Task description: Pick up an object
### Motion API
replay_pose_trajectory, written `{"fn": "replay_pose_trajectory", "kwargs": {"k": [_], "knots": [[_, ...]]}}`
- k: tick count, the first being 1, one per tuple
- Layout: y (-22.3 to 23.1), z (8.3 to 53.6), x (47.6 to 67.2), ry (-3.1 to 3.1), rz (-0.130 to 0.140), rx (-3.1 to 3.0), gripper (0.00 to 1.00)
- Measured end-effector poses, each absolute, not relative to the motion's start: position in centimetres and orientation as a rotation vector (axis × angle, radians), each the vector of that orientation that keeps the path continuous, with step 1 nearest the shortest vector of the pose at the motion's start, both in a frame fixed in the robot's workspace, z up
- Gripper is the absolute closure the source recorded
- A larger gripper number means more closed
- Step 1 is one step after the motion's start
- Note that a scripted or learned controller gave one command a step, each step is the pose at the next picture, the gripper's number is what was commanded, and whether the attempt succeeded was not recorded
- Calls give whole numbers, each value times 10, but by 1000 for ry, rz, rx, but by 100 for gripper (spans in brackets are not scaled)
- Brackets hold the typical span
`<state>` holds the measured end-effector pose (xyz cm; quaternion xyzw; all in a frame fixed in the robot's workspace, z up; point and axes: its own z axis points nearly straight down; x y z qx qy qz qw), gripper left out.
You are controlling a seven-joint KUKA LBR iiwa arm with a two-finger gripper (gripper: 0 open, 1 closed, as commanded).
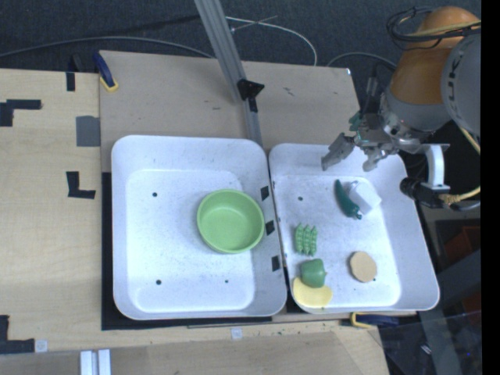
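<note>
My gripper hangs open over the far edge of the right bin, with nothing between its fingers. Just below it lies a dark green and white object. Nearer the front of that bin sit a ridged green piece, a green pepper-like toy, a yellow piece at the front rim, and a round tan disc.
The left bin holds a green bowl. A grey pole slants down to the seam between the bins. Cables run across the dark floor behind the bench.
</note>
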<state>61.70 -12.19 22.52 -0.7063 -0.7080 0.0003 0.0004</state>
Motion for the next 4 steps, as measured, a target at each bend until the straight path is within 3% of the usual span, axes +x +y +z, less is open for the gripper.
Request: {"fn": "replay_pose_trajectory", "kwargs": {"k": [1,3,4], "knots": [[-122,225,617,-2224,1,-2218,0],[-127,115,605,-2220,8,-2217,0],[-127,88,605,-2224,4,-2219,0]]}}
